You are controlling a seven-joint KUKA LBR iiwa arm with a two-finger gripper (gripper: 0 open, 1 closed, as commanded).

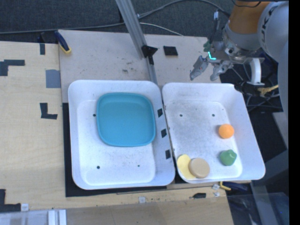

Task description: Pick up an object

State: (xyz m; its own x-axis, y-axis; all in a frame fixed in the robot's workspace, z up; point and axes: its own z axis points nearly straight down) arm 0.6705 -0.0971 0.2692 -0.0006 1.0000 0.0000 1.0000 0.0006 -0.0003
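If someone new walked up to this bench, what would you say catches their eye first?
Probably the big blue plate lying flat in the left bin. Next, the cluster along the right bin's near-right side: an orange ball, a green object and a tan disc overlapping a yellow piece. The gripper hangs open above that bin's far edge, holding nothing.

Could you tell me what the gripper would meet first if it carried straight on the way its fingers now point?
The gripper points down over the far rim of the right bin, so it would probably meet that rim or bare floor just inside; depth is unclear.
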